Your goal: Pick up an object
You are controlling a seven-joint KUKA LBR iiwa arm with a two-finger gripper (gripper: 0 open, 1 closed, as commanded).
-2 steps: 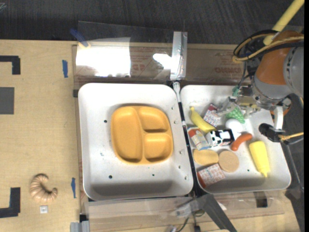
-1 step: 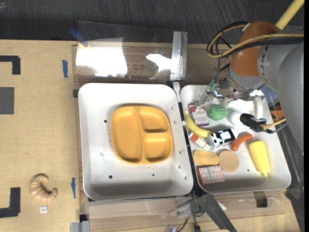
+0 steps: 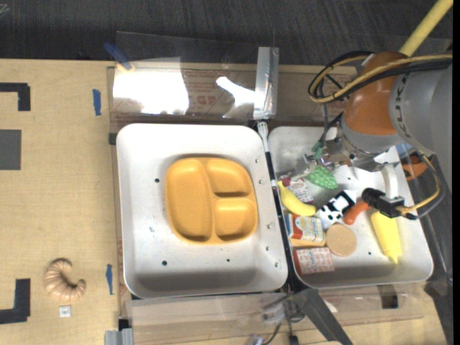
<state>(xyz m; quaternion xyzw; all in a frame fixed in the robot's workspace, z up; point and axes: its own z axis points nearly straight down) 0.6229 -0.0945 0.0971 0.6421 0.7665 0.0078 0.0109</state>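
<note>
Watching this remotely; the arm (image 3: 402, 106) reaches in from the right and hangs over the back of the right bin (image 3: 420, 261), wrist pointing down, with the gripper (image 3: 327, 152) tucked under it right above the clutter; from this angle I honestly can't tell whether it's spread or closed, and I see nothing held in it.

All the pickable stuff is piled in that right bin: a banana (image 3: 296, 201) against the left wall, a green lump (image 3: 323, 179) just under the wrist, a black-and-white block (image 3: 332, 208), an orange piece (image 3: 356, 210), a wooden disc (image 3: 342, 241), a couple of flat packets (image 3: 307, 228) and a long yellow toy (image 3: 387, 236) on the right side; my guess is the green lump or the banana is the target, since they sit nearest the gripper; things touch and overlap there, so a clean grab looks tricky.

The left bin (image 3: 136, 192) just has a yellow divided plate (image 3: 212, 196), probably the drop spot.

The bench is cardboard (image 3: 50, 192) with blue tape marks (image 3: 96, 100); a croissant-looking toy (image 3: 65, 279) sits out on it, well apart from the bins; clear plastic sheet (image 3: 180, 92) behind, dark carpet (image 3: 215, 6) beyond.
</note>
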